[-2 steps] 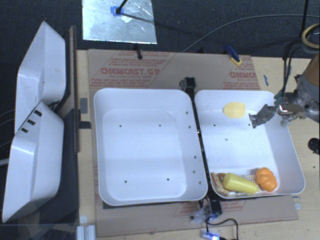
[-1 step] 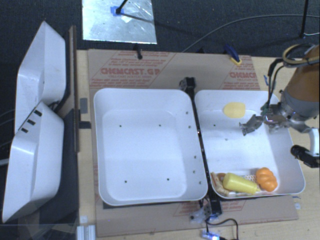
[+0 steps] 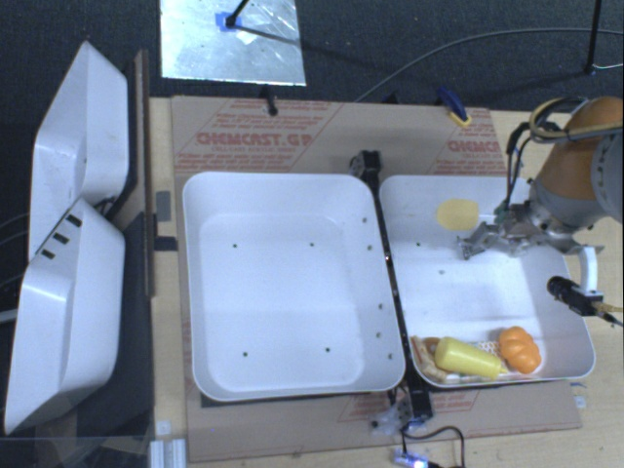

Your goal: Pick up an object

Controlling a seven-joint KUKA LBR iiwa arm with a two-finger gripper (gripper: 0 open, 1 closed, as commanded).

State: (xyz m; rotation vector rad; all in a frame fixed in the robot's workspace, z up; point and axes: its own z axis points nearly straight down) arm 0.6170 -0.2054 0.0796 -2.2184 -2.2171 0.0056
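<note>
On the desk [image 3: 322, 120], two shallow white bins sit side by side, touching along a dark seam. Left bin [image 3: 283, 281] has small dark dots on its floor. Right bin [image 3: 487, 286] holds the objects. Pale yellow flat round disc [image 3: 457, 214] lies near the bin's far edge, just left of the claw. Along the near edge: yellow bottle-shaped object [image 3: 468, 357] lying on its side, a small orange pumpkin-like object [image 3: 521, 350] just right of it, touching or almost touching. Something whitish and mesh-like sits between and behind them, too small to identify. A thin tan flat piece lies under the yellow object at the bin's near-left corner.

Arm [image 3: 575, 178] comes in from the right, grey with orange band, cables looping above it. Claw [image 3: 472, 246] is low over the right bin, pointing left, tips near the disc but apart from it. Cannot tell if the fingers are wide or narrow; nothing visibly between them. A black part sticks out by the bin's right rim below the arm.

Desk top is brown cardboard with red print. Blue-and-yellow clamp [image 3: 453, 106] at the far edge. Two white bins [image 3: 73, 252] are stacked tilted at far left. Shiny grey sheet [image 3: 234, 27] lies on the dark floor beyond the desk.
</note>
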